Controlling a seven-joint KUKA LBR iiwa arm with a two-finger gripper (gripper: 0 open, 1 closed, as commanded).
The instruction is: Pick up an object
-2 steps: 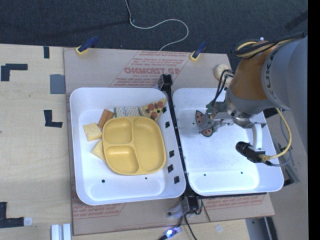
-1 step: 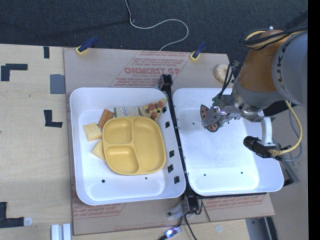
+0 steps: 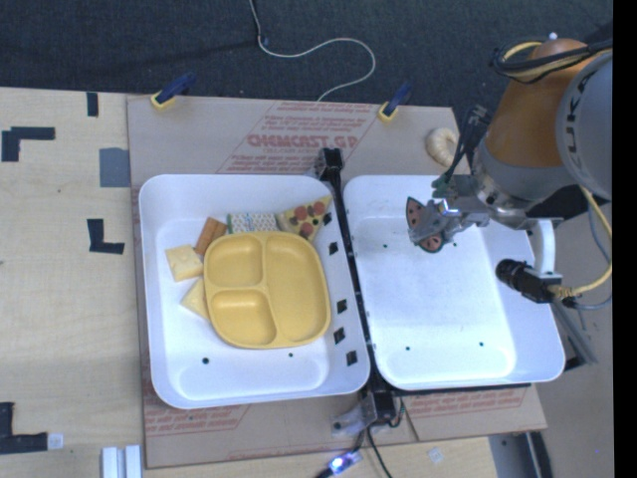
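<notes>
Yellow divided plate point(image 3: 267, 289) plus small items in left bin point(image 3: 159, 267); tool point(image 3: 430, 229) over right bin point(image 3: 498, 361), grip unclear.

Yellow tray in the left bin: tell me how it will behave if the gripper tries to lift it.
The yellow tray looks like stiff moulded plastic, so it probably stays rigid. It is wide and shallow, so a grip on one rim would likely tilt it. It lies over the flat pieces beside it, so lifting may shift them.

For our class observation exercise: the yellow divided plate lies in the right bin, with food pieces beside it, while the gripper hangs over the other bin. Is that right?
Not quite. The camera view shows the yellow divided plate in the left bin, with food pieces beside it; the gripper hangs over the right bin.
</notes>
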